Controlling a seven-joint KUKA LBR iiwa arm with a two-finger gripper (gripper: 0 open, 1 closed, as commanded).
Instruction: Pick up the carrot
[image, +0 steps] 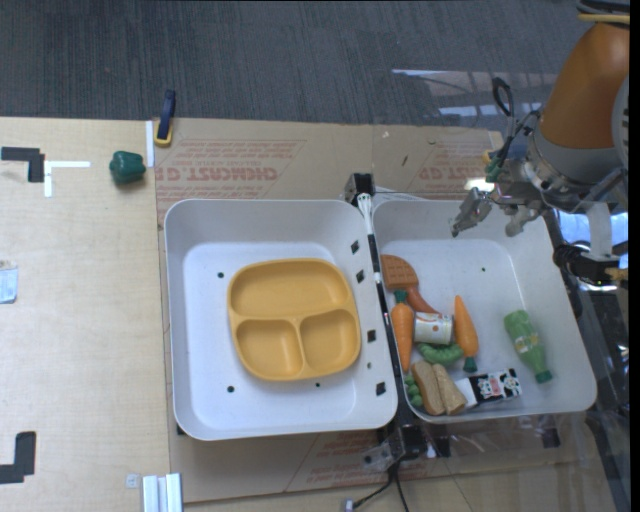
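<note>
Gripper (492, 212) hung over the far edge of the right bin (560, 395), fingers spread apart with nothing between them. The arm (588, 85) came in from the upper right, orange band above the wrist.

Two carrots lay in the right bin, both well apart from the gripper, nearer the camera and to its left. One carrot (465, 325) lay lengthwise near the bin's middle, just beside a small white cup (434, 327). The other carrot (402, 333) lay along the bin's left wall, on the cup's other side. Both sat below the gripper in the view, no contact with it.

Around them: a brown bread-like piece (397, 270) at the far end of the pile, a green leafy item (439, 353) under the cup, tan bread slices (438, 388) at the near edge, a small black-and-white carton (495, 386) next to those. A green bottle (527, 346) lay alone toward the bin's right side.

Left bin (190, 330) held a yellow divided plate (295, 318). On the desk (70, 330) at far left sat a green object (127, 168), well apart from both bins.
</note>
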